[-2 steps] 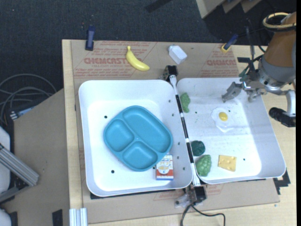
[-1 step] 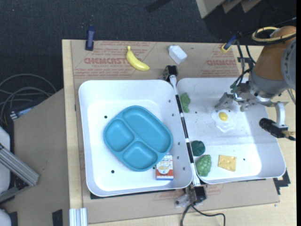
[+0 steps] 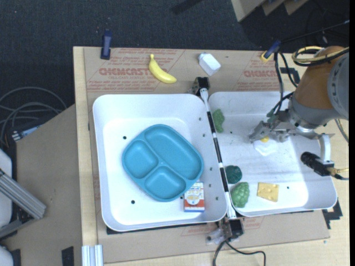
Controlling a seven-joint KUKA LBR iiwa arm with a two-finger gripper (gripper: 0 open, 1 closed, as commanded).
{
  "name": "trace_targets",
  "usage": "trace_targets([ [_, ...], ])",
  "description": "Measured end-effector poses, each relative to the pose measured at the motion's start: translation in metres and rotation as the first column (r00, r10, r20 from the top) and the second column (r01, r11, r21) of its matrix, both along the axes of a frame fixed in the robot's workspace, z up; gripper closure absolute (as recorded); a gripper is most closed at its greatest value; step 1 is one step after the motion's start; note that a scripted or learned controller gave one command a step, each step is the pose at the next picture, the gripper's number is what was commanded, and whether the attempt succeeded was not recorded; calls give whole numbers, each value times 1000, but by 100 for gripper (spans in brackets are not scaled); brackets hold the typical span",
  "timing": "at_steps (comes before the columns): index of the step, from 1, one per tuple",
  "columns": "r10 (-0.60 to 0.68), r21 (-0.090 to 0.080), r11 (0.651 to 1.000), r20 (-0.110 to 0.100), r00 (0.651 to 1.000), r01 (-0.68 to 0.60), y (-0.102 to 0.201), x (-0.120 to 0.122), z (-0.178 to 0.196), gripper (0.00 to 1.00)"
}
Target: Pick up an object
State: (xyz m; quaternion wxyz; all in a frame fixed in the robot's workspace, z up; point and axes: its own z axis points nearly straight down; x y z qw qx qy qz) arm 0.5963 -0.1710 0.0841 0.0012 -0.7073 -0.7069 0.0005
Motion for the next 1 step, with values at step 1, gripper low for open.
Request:
trace_targets([
  [1,0,0,1000,0,1000,0,-13,-19,1,0],
])
